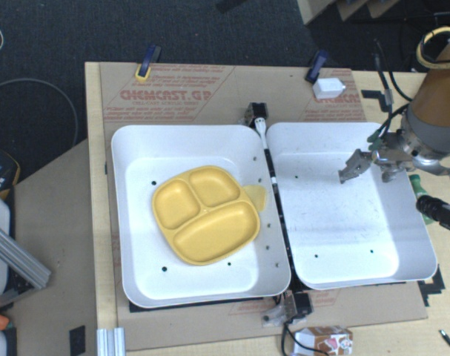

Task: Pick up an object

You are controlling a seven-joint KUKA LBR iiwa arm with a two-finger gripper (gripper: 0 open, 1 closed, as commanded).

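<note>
A yellow divided plate [204, 213] with three compartments lies in the left bin [128, 154], tilted slightly. A small pale yellow piece [256, 196] pokes out from under its right edge. My gripper [370, 170] hangs over the upper right part of the right bin [321, 136], far from the plate. Its fingers [351, 170] are spread open and hold nothing. The grey arm with the orange band [436, 102] comes in from the right.
The two white bins meet at a dark divider [273, 191]. Clamps [144, 65] and a white block [328, 88] sit on the cardboard board behind the bins. Cables and small parts lie near the front edge [313, 338].
</note>
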